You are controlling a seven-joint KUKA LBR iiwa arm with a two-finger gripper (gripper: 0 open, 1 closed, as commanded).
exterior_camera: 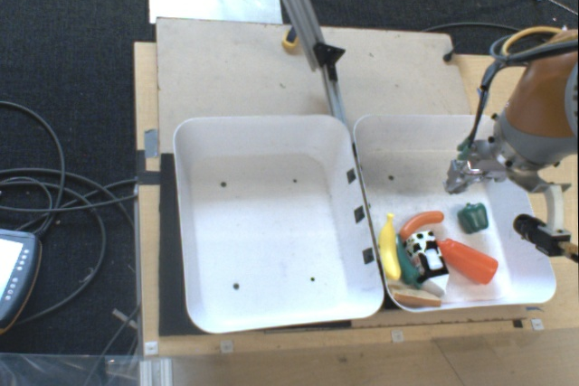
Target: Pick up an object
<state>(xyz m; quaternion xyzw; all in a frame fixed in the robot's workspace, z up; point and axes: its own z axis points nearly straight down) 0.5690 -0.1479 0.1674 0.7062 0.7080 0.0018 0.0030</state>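
Listing by size: desk (226, 68) carries two white bins. Left bin (262, 140) bare. Right bin (398, 140) holds toys bunched at near edge: orange carrot (470, 260), yellow banana (389, 250), green pepper (471, 216), red sausage (422, 221). Gripper (459, 176) hovers above right bin, likely lining up pick; whether fingers wide or narrow, cannot tell.

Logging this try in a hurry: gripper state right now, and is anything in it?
Gripper: cannot be told whether open or closed; it hangs over the right bin, above the toys, nothing visibly in it.
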